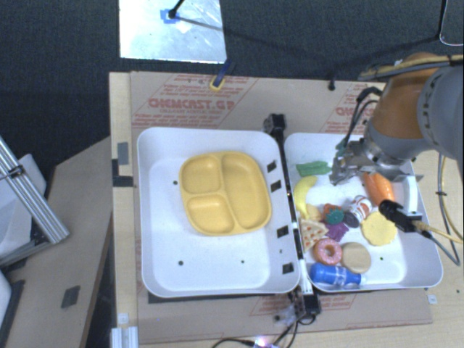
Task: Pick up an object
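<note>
Orange and smooth, a toy carrot [378, 188] lies tilted in the right bin [424, 267], just right of the pincer [341, 171]. Around it sit other plastic foods: a green piece [313, 168], a yellow banana [304, 193], a pink-frosted donut [328, 251], a tan bun [356, 257] and a blue bottle [335, 275]. Reaching in from the right, the grey arm [428, 114] bends down over the bin's upper part; whether its pincer is spread or closed I cannot tell. A yellow three-compartment plate [223, 192] rests in the left bin [159, 216].

Robotics lab: arm [428, 114], white bins [156, 194], bench [239, 96]
</note>
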